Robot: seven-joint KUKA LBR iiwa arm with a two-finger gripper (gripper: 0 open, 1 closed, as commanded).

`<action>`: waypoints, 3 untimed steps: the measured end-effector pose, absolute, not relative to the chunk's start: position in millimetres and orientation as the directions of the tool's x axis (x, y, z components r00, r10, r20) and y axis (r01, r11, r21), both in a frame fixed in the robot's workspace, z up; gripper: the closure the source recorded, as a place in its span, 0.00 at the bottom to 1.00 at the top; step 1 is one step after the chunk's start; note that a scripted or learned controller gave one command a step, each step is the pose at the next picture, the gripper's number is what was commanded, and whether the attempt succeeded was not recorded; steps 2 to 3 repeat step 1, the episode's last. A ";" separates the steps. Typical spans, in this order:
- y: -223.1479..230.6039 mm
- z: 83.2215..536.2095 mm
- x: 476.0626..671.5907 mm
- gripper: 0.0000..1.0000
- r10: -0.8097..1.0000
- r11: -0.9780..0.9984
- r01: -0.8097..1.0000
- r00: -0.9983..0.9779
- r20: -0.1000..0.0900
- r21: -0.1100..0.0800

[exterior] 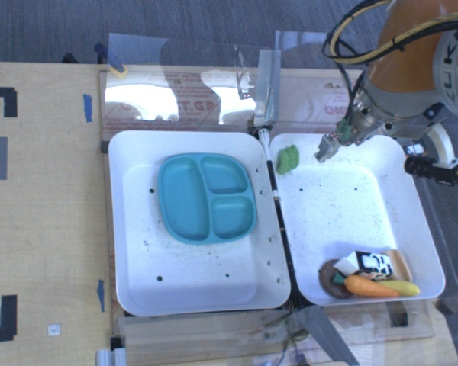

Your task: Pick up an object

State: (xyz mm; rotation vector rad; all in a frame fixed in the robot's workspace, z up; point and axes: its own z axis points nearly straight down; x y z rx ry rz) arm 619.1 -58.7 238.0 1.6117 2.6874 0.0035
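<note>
the gripper hangs over the back of the right bin, its fingertips too small and blurred to tell their state. a green leafy item lies just beside it. a carrot and half-hidden items crowd the front corner. a teal divided plate sits in the left bin.

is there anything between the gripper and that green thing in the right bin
Nothing visible stands between them. The gripper hangs over the far part of the right bin, and the green object lies just to its left near the divider, with bare white floor between. The pile with the carrot sits at the bin's near edge, well away.
</note>
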 end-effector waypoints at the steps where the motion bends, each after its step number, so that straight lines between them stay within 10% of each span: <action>1: 10.4 182.0 663.4 1.00 0.819 0.574 0.819 -0.574 0.001 0.000; 3: 10.4 182.0 663.4 1.00 0.819 0.574 0.819 -0.574 0.001 0.000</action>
